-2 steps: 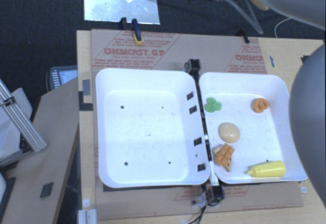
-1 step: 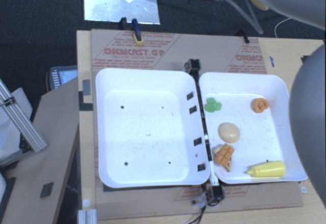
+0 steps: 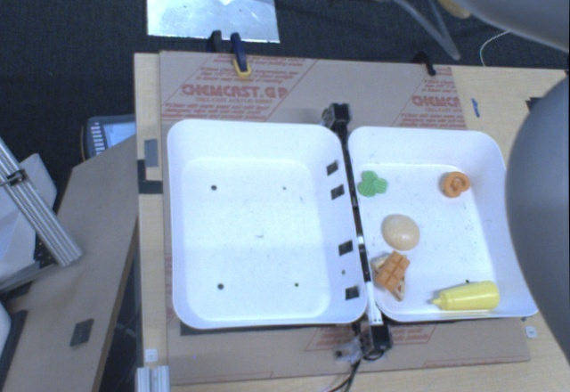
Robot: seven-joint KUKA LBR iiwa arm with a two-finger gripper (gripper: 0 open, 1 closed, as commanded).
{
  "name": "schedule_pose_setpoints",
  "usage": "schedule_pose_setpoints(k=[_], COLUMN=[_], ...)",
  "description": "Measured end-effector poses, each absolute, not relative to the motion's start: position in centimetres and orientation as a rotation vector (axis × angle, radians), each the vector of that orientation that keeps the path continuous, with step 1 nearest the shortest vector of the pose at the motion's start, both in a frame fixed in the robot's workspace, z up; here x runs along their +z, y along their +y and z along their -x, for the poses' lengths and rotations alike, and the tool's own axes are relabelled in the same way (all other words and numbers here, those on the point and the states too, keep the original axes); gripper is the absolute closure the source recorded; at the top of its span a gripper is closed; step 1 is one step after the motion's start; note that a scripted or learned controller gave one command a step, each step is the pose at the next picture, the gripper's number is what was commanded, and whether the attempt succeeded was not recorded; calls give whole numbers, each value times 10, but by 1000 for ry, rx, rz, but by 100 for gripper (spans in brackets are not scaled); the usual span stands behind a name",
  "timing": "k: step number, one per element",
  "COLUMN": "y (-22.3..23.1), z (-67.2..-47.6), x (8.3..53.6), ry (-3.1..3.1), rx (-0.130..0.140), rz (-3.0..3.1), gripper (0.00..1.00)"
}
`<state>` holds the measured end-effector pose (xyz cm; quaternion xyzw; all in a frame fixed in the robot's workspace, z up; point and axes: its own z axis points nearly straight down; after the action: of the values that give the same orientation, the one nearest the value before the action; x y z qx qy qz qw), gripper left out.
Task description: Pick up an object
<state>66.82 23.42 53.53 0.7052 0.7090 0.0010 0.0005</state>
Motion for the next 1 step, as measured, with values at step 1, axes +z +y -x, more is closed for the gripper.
schedule_pose_setpoints(k=[1], y=[234], z=[-668], x=[535], ry=[2227], rx=[3], rz=[-2215], gripper=[0])
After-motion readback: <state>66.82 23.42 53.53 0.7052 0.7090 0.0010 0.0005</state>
